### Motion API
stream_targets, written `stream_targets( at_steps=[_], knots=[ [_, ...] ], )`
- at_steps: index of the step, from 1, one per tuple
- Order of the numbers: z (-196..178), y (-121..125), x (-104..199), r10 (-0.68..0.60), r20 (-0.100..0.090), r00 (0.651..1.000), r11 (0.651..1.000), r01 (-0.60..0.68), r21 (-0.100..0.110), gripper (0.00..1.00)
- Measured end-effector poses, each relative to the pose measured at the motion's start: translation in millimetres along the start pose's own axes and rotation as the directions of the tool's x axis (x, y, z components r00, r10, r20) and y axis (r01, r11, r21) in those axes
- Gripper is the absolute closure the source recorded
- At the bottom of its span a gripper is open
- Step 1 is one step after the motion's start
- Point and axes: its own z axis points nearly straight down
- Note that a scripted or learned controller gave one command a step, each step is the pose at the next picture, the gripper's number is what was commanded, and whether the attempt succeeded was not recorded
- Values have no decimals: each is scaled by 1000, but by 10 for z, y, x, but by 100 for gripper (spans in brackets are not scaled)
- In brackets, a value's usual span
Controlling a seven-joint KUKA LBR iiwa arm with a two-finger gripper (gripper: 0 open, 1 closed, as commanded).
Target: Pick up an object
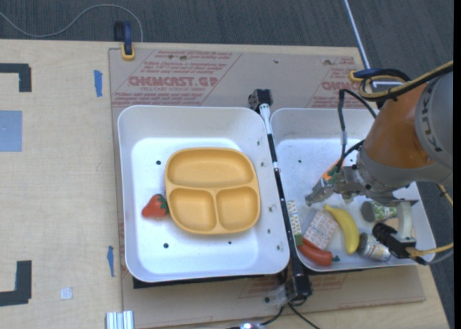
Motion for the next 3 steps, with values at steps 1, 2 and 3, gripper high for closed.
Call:
stream_targets(
  at_steps=[1, 2, 3],
  knots=[
    [132, -351, 21, -3, 5, 1000, 1000, 3, -22, 0],
    [20, -340, -27, 2, 15, 1000, 1000, -2, -29, 100],
    [-815, -408, 842, -3, -3, 1000, 1000, 3, 1, 100]
  ],
)
